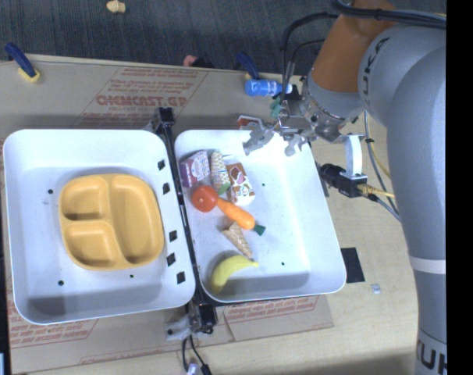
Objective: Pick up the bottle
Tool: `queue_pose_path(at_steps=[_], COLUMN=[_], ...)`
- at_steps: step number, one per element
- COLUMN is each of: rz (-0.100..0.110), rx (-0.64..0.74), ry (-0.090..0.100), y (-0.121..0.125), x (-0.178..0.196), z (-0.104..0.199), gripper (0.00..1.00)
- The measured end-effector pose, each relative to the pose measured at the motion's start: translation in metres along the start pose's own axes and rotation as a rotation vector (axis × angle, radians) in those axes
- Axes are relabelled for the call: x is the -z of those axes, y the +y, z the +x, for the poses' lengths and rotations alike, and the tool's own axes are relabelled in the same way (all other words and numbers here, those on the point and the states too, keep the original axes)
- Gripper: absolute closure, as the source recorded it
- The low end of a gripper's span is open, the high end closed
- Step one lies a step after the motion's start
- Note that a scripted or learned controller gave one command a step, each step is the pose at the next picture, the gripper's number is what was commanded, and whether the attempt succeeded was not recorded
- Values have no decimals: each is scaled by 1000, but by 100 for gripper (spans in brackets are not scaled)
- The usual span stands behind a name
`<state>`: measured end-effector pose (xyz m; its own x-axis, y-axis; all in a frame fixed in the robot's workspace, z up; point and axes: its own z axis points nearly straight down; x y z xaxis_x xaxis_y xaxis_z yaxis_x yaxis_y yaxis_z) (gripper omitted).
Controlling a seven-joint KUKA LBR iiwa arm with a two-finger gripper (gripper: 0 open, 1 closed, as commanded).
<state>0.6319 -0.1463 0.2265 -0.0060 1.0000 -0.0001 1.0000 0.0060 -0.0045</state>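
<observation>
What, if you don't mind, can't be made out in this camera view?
- Bottle: none clearly recognisable among the small items in the right bin.
- Gripper: fingers too small to judge.
- Packets: labels too blurred to read.
- Arm: cut off by the frame edge.

Two bins side by side, a tray [112, 220] in the left bin [26, 209], and in the right bin [299, 233] cartons [217, 174] at the back, tomato [204, 198] and carrot [238, 214] mid-bin, what may be a cone [238, 239], banana [230, 270] in front.
</observation>
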Motion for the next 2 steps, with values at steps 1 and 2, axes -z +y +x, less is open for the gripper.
queue_pose_path(at_steps=[1, 2], rz=[2, -1], rx=[5, 368], ry=[0, 0], y=[0, -45], x=[10, 18], z=[1, -21], gripper=[100, 100])
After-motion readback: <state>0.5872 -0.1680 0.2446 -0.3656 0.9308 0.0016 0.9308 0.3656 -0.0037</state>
